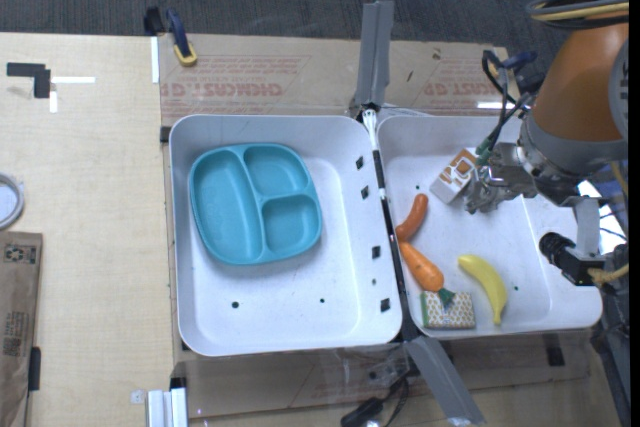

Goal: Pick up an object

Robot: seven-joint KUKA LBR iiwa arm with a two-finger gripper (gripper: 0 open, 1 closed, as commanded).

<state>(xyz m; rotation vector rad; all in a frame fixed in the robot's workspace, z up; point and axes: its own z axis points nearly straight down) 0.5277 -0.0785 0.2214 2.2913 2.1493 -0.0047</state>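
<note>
Right bin (560,315), hand (480,190) by small carton (455,175), fingers unclear

2 bins sit side by side on the bench (80,295). The left bin (200,315) holds a divided plate (256,203) toward its left half. In the right bin (530,310), a small box (455,175) lies at the back, a sausage (412,216) before it, then a carrot (421,265). A sponge (447,311) lies at the front, a banana (485,285) just right of it.
</note>
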